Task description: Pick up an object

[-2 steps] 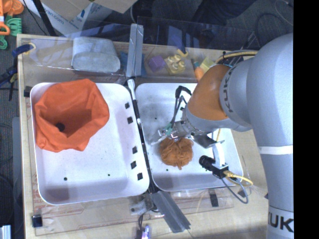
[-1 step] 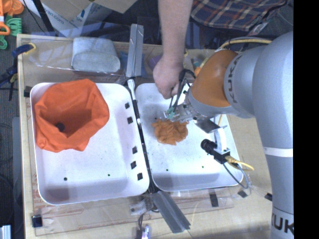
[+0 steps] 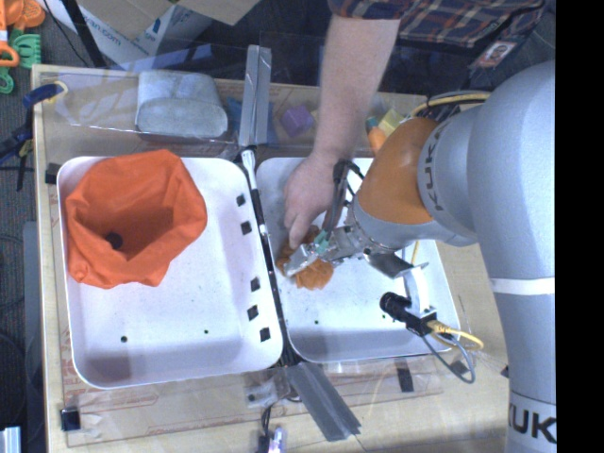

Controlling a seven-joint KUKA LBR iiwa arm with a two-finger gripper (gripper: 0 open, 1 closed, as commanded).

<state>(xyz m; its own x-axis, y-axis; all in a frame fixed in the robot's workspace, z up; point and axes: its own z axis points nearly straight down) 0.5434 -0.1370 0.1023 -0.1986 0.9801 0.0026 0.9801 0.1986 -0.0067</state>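
Observation:
An orange cloth (image 3: 135, 217) lies bunched in the left bin (image 3: 170, 347), with a dark hollow in its middle. In the right bin (image 3: 359, 343) a small orange-brown object (image 3: 314, 274) rests near the left wall. My gripper (image 3: 309, 256) is low over that object, its metal tip touching or just above it. A person's bare hand (image 3: 310, 201) reaches down from the top into the right bin and sits right against my gripper and the object. The hand and wrist hide the fingers.
The divider (image 3: 257, 253) between the bins carries black clips. A grey pad (image 3: 182, 105) and a purple block (image 3: 298, 118) lie behind the bins. A black cable plug (image 3: 406, 311) hangs over the right bin. The person's arm (image 3: 354, 83) crosses the back edge.

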